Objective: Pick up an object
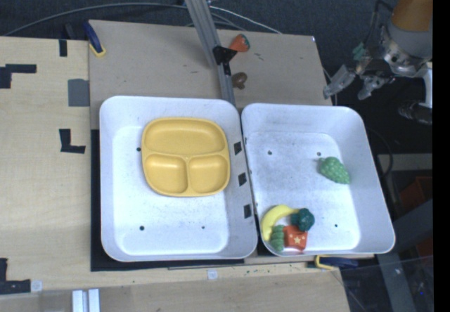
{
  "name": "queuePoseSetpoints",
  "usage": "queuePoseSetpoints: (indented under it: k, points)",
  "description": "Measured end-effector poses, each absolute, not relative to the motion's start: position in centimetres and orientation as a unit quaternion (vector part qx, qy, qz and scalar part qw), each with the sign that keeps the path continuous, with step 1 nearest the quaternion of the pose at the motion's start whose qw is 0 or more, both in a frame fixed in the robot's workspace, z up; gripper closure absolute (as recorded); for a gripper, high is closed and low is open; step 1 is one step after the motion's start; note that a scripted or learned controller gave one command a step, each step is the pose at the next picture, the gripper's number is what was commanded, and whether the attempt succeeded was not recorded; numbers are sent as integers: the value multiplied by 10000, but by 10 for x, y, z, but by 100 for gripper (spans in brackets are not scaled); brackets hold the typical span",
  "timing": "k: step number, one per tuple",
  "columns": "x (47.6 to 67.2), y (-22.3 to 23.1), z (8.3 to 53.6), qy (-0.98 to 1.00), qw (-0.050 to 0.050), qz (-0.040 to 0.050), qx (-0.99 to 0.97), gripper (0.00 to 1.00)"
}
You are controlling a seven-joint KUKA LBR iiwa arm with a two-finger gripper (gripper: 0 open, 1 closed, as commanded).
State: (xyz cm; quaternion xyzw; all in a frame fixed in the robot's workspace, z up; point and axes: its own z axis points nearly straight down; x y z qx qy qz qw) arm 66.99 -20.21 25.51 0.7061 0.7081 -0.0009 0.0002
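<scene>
The right bin (351, 121) holds a lumpy light-green toy (333, 169) near its right wall. A cluster lies at that bin's front edge: a yellow banana (275, 216), a dark green broccoli piece (304, 219), a red piece (296, 239) and a small green piece (278, 237). My gripper (348, 91) hangs beyond the right bin's far right corner, outside the bin and well above the toys. It is open, with nothing between its fingers.
A yellow divided plate (186, 156) lies in the left bin (112, 184). A grey metal bar (204, 15) slants down to the gap between the bins, with a small orange object (240, 42) beside it. A blue and yellow clamp (94, 39) sits at the bench's far left.
</scene>
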Motion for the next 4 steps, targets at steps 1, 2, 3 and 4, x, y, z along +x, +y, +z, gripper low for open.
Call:
queuePoseSetpoints:
  k: [1, 2, 3, 4]
  points:
    - [670, -202, 255, 7080, 0, -12, 7063, 0]
    - [676, -200, 193, 7080, -25, -24, 7062, 0]
    - [674, -202, 149, 7079, -18, -23, 7063, 0]
    - [673, -202, 100, 7073, -44, -46, 7069, 0]
